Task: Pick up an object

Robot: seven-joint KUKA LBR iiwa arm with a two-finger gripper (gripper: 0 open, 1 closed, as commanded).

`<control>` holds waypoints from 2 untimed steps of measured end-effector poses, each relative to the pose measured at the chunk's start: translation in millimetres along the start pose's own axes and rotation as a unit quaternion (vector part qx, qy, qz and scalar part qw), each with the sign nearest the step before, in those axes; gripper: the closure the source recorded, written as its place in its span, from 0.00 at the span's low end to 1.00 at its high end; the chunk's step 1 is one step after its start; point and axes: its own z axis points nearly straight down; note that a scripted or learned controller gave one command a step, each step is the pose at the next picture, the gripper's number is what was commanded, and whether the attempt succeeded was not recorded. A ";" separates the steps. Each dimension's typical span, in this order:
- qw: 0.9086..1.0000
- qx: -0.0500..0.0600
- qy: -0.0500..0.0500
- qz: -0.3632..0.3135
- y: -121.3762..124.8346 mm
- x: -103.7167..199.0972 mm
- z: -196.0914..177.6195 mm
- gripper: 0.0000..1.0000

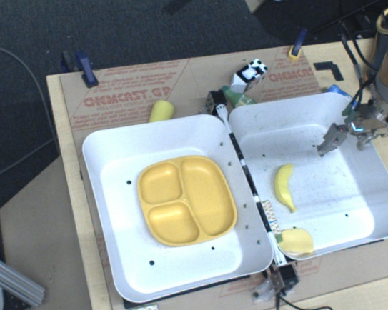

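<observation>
The hand (330,139) hovers empty over the right bin (378,181), fingers spread narrowly. The banana (284,186) lies just left below. Approach step: next, shift over it and descend.

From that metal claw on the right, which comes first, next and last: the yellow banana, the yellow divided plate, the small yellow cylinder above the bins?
1. Yellow banana, in the right bin, nearest the gripper.
2. Small yellow cylinder, on the board behind the left bin.
3. Yellow divided plate, in the left bin, close to the cylinder's distance.
</observation>
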 end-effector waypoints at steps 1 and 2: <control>1.000 0.001 0.001 -0.001 22.4 78.0 50.3 0.00; 1.000 0.000 0.000 0.000 4.4 93.8 103.0 0.00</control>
